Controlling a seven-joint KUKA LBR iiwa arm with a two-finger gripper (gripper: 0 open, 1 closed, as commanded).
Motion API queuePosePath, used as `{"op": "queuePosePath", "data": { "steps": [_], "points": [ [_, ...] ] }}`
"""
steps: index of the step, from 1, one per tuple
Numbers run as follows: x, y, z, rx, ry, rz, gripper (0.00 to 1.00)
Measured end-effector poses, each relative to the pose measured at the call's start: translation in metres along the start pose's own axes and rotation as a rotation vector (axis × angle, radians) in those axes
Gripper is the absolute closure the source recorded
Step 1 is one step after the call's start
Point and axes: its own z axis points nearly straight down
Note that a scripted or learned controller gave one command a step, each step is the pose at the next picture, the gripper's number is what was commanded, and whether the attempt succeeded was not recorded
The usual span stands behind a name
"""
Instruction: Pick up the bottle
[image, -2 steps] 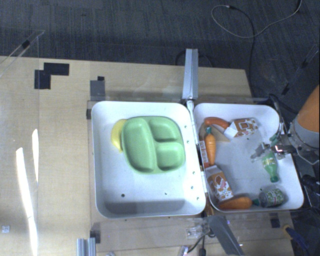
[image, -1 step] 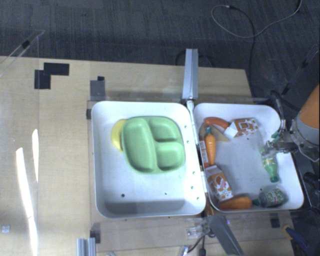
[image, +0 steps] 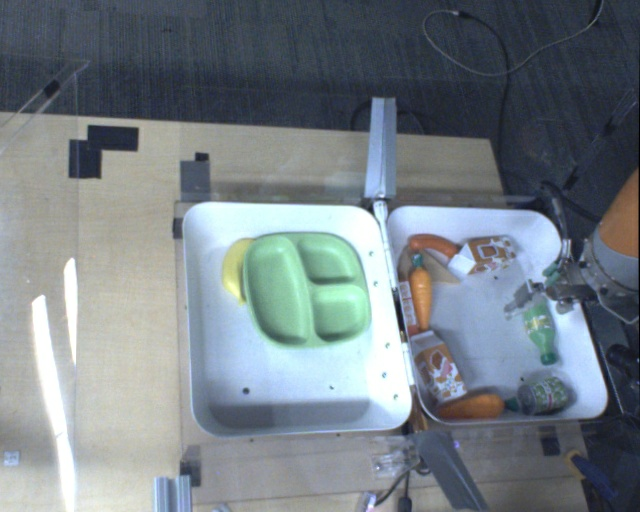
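Hovering with gripper (image: 548, 292) just above bottle (image: 541, 336), open or closed impossible telling; risking glancing off, rolling it away.

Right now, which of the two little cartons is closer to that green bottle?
The carton at the far edge of the right bin, beside the sausage. The other carton lies by the divider, farther from the green bottle.

Green divided tray (image: 305, 287) over a yellow item (image: 233, 270) in the left bin (image: 200, 340), carrots (image: 421, 297) and snack packets (image: 439, 367) in the right bin (image: 480, 330), wooden tabletop (image: 110, 300)
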Motion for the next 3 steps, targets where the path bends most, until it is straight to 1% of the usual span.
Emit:
{"op": "queuePosePath", "data": {
  "steps": [1, 2, 3],
  "points": [
    [0.005, 0.017, -0.038, 0.005, 0.0, 0.326, 0.0],
    [0.006, 0.02, -0.049, 0.0, -0.001, 0.317, 1.0],
    [0.006, 0.02, -0.049, 0.0, -0.001, 0.317, 0.0]
  ]
}}
